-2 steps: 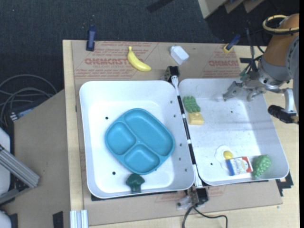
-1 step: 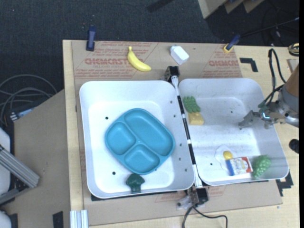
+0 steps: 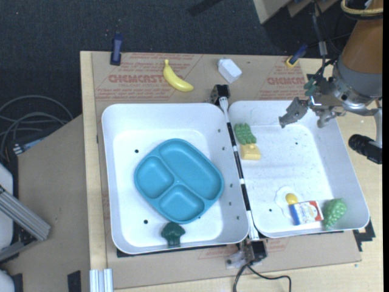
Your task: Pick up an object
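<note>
Bench (image 3: 152, 84): brown board with red print, carrying two shallow white bins side by side.

Left bin (image 3: 115, 126): holds a blue divided plate (image 3: 177, 179) with three compartments, lying flat near the bin's middle. A dark green broccoli-like toy (image 3: 172, 233) sits just beside the plate's near edge, against the bin's front wall.

Right bin (image 3: 340, 163): objects in two groups. By the left wall, a green ridged piece (image 3: 244, 132) with a pale yellow block (image 3: 251, 152) just below it, the two touching or nearly so. At the front right corner, a fried-egg toy (image 3: 288, 198), a small red-and-blue carton (image 3: 305, 212) touching it, and a green grape bunch (image 3: 334, 211) just beside the carton.

Arm (image 3: 363, 53): grey with orange band, enters from the right, over the right bin's far right corner.

Gripper (image 3: 309, 111): above the far part of the right bin, well apart from both object groups. Fingers spread wide, nothing between them.

Off the bins, on the board's far strip: yellow banana (image 3: 176, 78), white block (image 3: 230, 70), small blue item (image 3: 116, 48) at the far left corner.
</note>
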Controlling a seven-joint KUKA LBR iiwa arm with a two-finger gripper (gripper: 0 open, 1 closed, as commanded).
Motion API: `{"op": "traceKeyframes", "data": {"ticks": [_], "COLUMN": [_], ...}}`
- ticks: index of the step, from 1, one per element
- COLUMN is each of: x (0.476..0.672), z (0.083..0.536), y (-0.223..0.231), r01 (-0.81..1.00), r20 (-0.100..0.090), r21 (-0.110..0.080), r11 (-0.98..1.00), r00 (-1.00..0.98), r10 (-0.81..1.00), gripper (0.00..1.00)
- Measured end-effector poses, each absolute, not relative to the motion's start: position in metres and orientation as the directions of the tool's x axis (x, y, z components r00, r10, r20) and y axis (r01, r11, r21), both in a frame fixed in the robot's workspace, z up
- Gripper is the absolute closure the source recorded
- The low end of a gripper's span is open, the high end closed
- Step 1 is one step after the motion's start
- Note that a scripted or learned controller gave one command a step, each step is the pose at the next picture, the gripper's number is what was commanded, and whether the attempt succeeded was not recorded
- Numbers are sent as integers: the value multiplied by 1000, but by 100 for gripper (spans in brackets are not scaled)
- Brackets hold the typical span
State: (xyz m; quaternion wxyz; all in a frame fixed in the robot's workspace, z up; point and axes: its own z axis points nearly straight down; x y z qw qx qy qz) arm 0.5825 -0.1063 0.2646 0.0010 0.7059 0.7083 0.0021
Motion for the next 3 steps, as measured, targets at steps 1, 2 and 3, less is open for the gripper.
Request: {"op": "traceKeyframes", "data": {"ticks": [1,2,3], "x": [606,536,589], "z": [184,84,85], "y": [-65,-155,-93], "r01": [1000,1000,1000], "r20": [1,-1,1], "r21": [-2,-2,1], "r11": [1,-2,2], "r00": [-1,2,-2], "r10": [1000,1000,1000], "gripper": [0,0,0]}}
